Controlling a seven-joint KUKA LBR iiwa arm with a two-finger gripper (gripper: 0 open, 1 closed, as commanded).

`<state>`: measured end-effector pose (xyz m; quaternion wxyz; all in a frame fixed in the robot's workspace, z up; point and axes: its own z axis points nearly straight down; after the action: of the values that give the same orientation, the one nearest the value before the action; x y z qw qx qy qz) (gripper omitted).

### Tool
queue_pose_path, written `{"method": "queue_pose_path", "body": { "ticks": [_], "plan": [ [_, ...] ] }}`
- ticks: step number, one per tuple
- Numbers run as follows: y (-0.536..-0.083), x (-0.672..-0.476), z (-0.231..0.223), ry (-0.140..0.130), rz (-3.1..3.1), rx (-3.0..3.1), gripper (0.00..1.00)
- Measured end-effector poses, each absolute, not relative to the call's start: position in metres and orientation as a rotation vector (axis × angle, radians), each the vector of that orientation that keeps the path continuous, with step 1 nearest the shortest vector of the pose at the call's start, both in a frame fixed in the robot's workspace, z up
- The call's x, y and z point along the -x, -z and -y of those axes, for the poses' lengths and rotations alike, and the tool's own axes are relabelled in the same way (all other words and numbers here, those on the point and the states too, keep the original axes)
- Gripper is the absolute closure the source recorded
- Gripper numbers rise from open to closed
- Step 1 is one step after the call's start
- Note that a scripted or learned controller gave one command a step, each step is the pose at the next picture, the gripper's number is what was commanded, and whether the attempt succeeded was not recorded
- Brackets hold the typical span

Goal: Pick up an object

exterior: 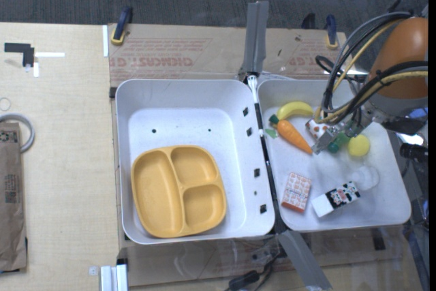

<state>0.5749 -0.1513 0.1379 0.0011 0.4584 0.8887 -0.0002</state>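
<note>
Several small items in right bin (392, 211): near edge, cow-print block (336, 199) and patterned box (296, 190); further back, carrot (294, 135), banana (294, 110), yellow ball (358, 145). Tool (327, 140) sits low beside carrot's tip; can't tell its opening or any hold. Carrot looks light, rigid, slick plastic: pinch mid-body across width.

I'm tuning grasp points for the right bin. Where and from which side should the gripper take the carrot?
Probably across the carrot's thick middle, coming straight down, fingers closing across its width. It lies flat and slanted, its green top near the banana, its tip by the gripper. The middle has free floor on both long sides; the tapered tip would slip.
</note>
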Motion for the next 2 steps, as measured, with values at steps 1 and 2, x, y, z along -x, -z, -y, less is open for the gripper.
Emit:
{"method": "queue_pose_path", "body": {
  "ticks": [1,2],
  "plan": [
    [-0.146,-0.575,0.154,0.001,-2.785,-1.446,1.00],
    [-0.236,-0.585,0.095,0.003,-2.739,-1.537,1.00]
  ]
}}
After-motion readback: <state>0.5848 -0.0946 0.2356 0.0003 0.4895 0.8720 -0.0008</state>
